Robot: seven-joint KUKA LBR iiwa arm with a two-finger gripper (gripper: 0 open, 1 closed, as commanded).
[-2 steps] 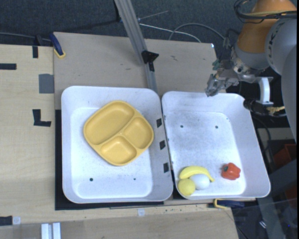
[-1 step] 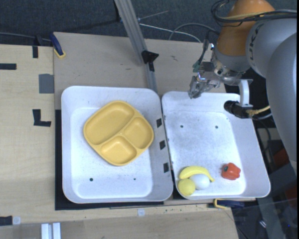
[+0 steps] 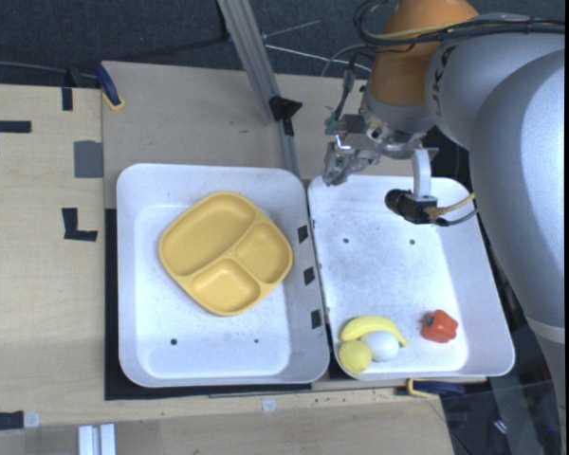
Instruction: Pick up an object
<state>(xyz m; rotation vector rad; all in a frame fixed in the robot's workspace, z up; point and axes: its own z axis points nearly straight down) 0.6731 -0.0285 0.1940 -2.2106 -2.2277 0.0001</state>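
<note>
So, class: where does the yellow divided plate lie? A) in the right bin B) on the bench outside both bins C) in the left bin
C: the yellow divided plate lies in the left bin; the right bin holds the small items.

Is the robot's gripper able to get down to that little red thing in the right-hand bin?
Probably yes. The red object lies apart from the banana with bare bin floor around it, and nothing stands between it and the gripper.

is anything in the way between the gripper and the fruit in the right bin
Nothing visible. The gripper hangs at the right bin's far edge; the banana, lemon, white ball and red pepper lie at its near edge, bare floor between.
</note>
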